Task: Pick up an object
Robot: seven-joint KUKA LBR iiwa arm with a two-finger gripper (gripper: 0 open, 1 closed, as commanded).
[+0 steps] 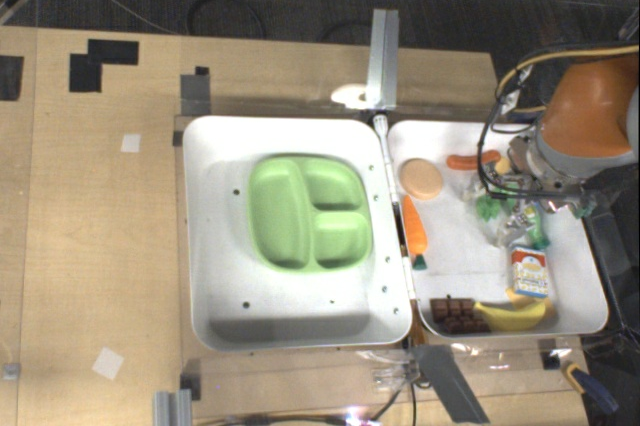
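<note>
Tool (515, 214) hung low over right bin's (600, 299) back-right area, by green item (490, 207) (likely the target); grip state unclear, can't tell. Carton (529, 274), banana (513, 314) lay near front edge.

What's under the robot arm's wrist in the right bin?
A green item and something clear and crinkly lie beneath the gripper. The arm covers that bin's upper right corner.

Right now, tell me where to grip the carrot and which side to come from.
Grip the carrot across its orange middle, coming straight down from above. It lies flat and lengthwise beside the right bin's left wall, so fingers should probably close across its narrow width, one on the wall side where room looks tight, one on the open side.
</note>
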